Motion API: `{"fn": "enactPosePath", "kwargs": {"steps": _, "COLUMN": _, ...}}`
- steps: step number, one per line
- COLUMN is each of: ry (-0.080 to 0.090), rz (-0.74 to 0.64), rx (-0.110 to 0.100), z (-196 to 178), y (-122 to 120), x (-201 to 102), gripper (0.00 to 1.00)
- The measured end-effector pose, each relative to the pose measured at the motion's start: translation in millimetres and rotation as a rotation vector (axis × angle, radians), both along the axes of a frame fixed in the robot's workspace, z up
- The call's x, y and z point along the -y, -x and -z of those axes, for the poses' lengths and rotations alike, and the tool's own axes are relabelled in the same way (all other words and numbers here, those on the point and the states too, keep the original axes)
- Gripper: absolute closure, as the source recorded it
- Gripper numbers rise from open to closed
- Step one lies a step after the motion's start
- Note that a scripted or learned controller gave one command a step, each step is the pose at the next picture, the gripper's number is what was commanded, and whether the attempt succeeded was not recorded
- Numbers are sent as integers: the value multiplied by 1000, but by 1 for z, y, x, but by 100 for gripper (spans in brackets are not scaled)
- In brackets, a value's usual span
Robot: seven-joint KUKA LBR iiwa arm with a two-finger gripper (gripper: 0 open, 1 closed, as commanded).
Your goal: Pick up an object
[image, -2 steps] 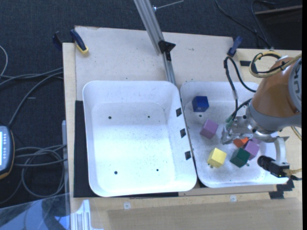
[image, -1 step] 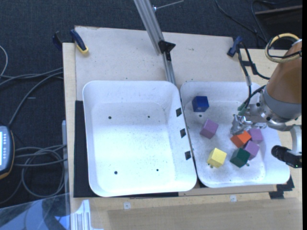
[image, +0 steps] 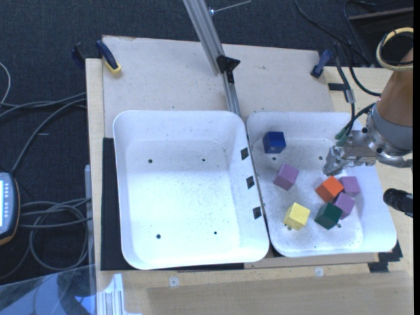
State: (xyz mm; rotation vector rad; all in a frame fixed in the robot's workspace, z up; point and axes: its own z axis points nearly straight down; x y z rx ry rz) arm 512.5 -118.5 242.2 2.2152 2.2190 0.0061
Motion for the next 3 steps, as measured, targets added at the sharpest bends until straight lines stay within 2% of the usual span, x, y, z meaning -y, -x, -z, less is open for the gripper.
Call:
{"fn": "enactPosePath", "kwargs": {"steps": 2, "ry": -2, "rz": -5, "rx": -3, "z": -13, "y": -50, "x": -89, "gripper": 100}}
{"fn": "enactPosePath", "kwargs": {"steps": 3, "ry": -4, "rz": -6, "rx": -3, "z": -21, "y": -68, "x": -143, "gripper": 100}}
